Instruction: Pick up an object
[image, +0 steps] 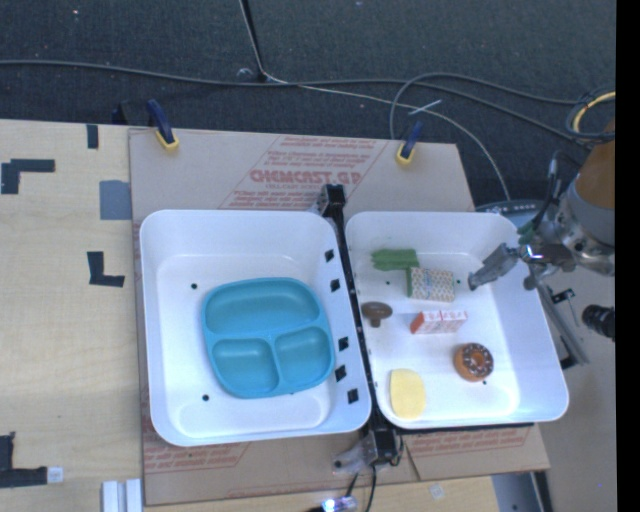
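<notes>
Hovering at right bin (530, 400) edge; my jaws (487, 272) hold nothing, spread unclear. Box (432, 284) nearest. Nothing picked yet; whole grasp remains.

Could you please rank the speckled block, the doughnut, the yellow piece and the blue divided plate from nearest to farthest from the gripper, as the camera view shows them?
From the gripper:
1. Speckled block, just to its left in the right bin.
2. Doughnut, below it, toward the bin's front.
3. Yellow piece, front left of the right bin.
4. Blue divided plate, over in the left bin.
</notes>
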